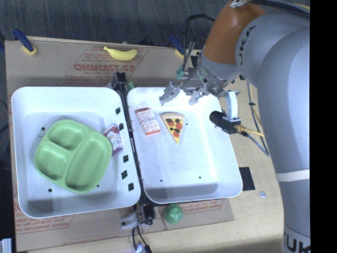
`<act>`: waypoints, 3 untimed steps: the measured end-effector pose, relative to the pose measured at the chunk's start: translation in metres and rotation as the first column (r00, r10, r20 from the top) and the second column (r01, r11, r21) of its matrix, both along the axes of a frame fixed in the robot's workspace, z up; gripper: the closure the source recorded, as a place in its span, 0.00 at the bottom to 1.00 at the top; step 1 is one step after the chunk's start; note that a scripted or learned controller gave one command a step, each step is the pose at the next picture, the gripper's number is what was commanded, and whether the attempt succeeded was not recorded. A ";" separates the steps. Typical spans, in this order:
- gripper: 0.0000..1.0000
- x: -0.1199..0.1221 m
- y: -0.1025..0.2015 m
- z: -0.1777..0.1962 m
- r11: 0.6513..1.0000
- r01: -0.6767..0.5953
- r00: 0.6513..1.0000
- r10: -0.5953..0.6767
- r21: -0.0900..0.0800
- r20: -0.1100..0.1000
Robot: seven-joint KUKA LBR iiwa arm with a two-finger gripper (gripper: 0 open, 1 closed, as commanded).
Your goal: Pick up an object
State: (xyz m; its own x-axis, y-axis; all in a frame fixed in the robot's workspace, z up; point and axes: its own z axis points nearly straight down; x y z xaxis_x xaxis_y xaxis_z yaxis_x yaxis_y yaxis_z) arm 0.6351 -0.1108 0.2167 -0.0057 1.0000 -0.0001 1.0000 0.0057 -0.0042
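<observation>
In the right bin (221, 178) lie a toy pizza slice (174, 126) and a red and white packet (148, 120), side by side near the far left part. My gripper (182, 94) hangs above the bin's far edge, just beyond the pizza slice. Its fingers (169, 93) are spread apart and nothing sits between them. In the left bin (26, 194) a green divided plate (72, 154) lies flat, with a small dark red wrapper (114, 138) beside its right rim.
A yellow toy banana (120, 52) rests on the cardboard behind the bins. A green ball (172, 213) sits on the bench in front of the right bin. The arm's big grey body fills the right side.
</observation>
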 end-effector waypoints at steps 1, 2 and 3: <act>0.00 -0.093 0.003 -0.126 1.000 -0.001 1.000 0.001 0.000 -0.001; 1.00 -0.092 0.003 -0.115 1.000 -0.007 1.000 0.007 -0.001 -0.001; 1.00 -0.088 -0.063 -0.006 1.000 0.002 1.000 -0.002 -0.002 0.005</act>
